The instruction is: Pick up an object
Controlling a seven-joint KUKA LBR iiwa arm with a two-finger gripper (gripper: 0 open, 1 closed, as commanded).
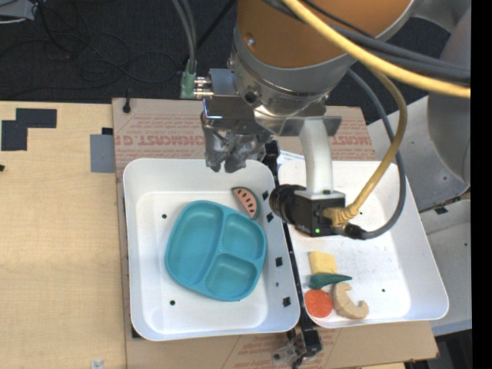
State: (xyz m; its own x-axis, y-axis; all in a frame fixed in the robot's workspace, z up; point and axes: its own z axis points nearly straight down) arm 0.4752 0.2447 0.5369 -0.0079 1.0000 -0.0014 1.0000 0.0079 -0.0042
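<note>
Arm (307, 29) nearest; tool (231, 156) above left bin (146, 206), grip state unclear. Watermelon slice (246, 201): pink, dark seeds, beside blue plate (215, 250).

You can't see the far rim of the right bin (430, 283); the arm (307, 44) covers it, and the arm itself runs off the top edge. The fingers (231, 158) blur into dark metal, so their spread is unreadable. The counter (54, 244) is cut at the left edge
</note>
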